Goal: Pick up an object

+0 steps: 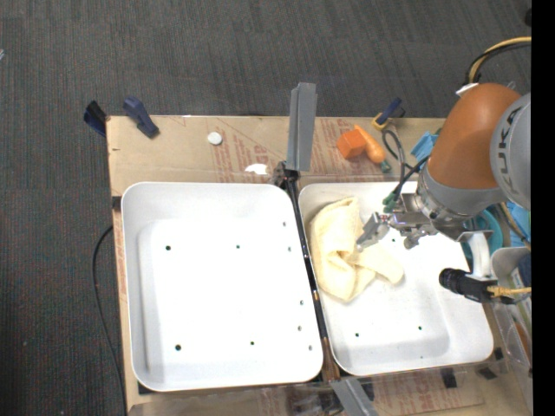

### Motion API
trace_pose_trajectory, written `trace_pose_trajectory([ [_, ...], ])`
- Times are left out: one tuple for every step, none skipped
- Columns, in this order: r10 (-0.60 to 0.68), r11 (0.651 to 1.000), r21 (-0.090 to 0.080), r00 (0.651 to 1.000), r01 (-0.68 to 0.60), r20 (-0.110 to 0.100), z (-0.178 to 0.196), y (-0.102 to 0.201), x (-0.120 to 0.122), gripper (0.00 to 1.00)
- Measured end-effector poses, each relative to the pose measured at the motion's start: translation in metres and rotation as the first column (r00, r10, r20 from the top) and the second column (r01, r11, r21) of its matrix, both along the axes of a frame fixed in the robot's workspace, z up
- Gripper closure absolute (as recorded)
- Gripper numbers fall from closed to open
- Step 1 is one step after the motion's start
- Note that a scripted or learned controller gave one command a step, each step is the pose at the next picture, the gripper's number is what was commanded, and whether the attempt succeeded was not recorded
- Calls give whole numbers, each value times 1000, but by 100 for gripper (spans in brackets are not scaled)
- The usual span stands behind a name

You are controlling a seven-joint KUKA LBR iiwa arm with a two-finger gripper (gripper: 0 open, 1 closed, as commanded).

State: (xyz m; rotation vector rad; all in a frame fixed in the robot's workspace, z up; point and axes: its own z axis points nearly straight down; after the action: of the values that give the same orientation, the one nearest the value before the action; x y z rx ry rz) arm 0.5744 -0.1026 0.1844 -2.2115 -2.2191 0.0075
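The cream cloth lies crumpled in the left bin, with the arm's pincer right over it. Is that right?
Not quite. The camera view shows the cream cloth crumpled in the right bin, not the left bin. The rest holds: the pincer is right over the cloth's edge.

text: none legible | labels/brands/nos: none on bins, bench or arm

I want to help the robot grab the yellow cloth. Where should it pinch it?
Probably on the raised fold in the middle of the crumpled pale yellow cloth, coming straight down from above. The cloth lies bunched at the left side of the right bin, and its ridges stand up, giving the tool something to close around.
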Motion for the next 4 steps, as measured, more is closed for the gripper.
trace_pose_trajectory([
  [17,1000,-3,1000,-17,4,94,74,64,0],
  [37,999,-2,999,-37,1,33,33,33,0],
  [52,999,0,999,-52,0,-47,-15,-16,0],
  [238,971,1,971,-238,6,-99,-15,-13,0],
])
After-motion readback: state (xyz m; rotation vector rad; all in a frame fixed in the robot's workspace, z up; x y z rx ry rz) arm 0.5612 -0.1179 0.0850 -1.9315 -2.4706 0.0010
